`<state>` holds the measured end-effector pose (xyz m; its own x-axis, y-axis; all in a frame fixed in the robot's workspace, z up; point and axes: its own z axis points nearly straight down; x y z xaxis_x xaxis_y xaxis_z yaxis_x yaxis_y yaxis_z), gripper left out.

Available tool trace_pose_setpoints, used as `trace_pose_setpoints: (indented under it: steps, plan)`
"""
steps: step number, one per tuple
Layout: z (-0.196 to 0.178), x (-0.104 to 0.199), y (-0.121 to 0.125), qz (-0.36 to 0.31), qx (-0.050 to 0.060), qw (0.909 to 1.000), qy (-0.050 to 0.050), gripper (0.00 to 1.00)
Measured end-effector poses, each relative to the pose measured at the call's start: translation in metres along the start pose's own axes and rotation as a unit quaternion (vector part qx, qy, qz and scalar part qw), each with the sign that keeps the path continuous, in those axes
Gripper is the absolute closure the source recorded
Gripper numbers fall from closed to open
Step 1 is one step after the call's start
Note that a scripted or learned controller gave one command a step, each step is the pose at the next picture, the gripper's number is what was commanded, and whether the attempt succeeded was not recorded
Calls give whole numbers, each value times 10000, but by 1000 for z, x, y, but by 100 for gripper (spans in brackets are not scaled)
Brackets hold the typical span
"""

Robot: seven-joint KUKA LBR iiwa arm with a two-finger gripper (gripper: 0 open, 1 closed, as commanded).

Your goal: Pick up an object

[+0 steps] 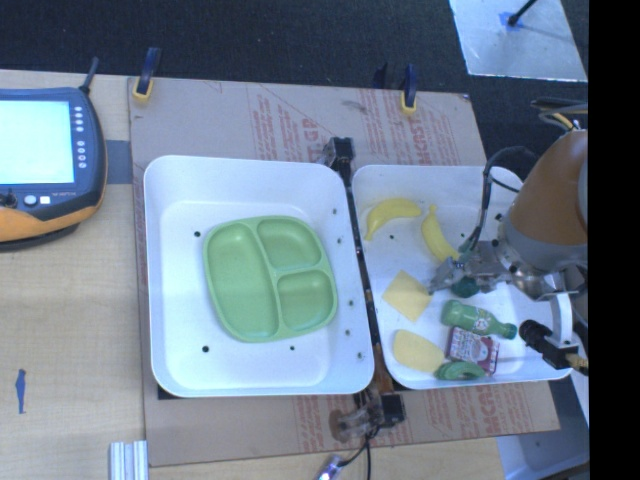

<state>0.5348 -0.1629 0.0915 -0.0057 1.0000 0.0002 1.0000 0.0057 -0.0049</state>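
Camera view shows the gripper (458,274) low in the right bin (395,180), grip state hidden, with the green bottle (478,319) lying sideways just below it.

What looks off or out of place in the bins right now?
Nothing is spilled or damaged. The green divided plate sits rotated, askew to the walls of the left bin. In the right bin, the green bottle lies on its side among two bananas and yellow wedges, with the tool low over them.
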Motion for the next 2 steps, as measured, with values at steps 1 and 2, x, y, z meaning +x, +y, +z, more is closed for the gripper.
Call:
trace_pose_setpoints:
  steps: [1,2]
  plan:
    - [-10,-1,0,-13,7,10000,-7,100]
    - [-61,57,84,4,-20,10000,6,100]
